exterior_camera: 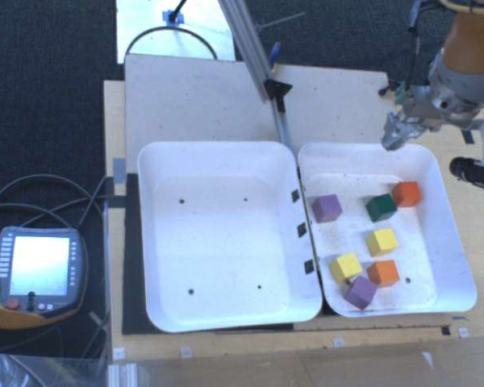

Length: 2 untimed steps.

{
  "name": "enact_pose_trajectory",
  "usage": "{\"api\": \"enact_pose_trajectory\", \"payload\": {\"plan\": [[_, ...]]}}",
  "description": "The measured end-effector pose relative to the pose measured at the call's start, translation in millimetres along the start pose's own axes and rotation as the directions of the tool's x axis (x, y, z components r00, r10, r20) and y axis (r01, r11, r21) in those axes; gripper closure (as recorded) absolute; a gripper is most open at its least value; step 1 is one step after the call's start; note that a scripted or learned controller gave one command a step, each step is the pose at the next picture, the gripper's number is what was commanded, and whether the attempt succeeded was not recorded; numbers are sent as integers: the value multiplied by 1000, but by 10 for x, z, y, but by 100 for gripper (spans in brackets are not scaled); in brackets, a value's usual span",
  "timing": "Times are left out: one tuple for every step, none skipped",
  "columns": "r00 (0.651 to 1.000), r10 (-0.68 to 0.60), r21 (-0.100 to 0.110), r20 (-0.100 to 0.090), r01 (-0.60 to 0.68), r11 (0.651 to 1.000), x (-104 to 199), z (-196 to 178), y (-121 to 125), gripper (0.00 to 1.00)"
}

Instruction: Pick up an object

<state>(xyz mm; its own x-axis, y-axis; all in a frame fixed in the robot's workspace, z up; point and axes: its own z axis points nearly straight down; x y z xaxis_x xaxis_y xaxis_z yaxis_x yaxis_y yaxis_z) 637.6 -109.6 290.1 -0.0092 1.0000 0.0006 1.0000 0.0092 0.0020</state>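
The right bin holds several small cubes: a purple one, a green one, an orange-red one, a yellow one, another yellow one, an orange one and a purple one. My gripper hangs above the far edge of this bin, up and behind the green and orange-red cubes. I see nothing between its tips.
The left bin lies beside the right one. A slanted metal pole crosses the back board. A teach pendant with cables lies left of the bench.
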Motion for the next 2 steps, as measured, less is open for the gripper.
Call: {"api": "enact_pose_trajectory", "payload": {"plan": [[1000,0,2,-1,0,1000,417,7,-209,100],[1000,1,3,-1,-1,1000,778,121,-401,100]]}}
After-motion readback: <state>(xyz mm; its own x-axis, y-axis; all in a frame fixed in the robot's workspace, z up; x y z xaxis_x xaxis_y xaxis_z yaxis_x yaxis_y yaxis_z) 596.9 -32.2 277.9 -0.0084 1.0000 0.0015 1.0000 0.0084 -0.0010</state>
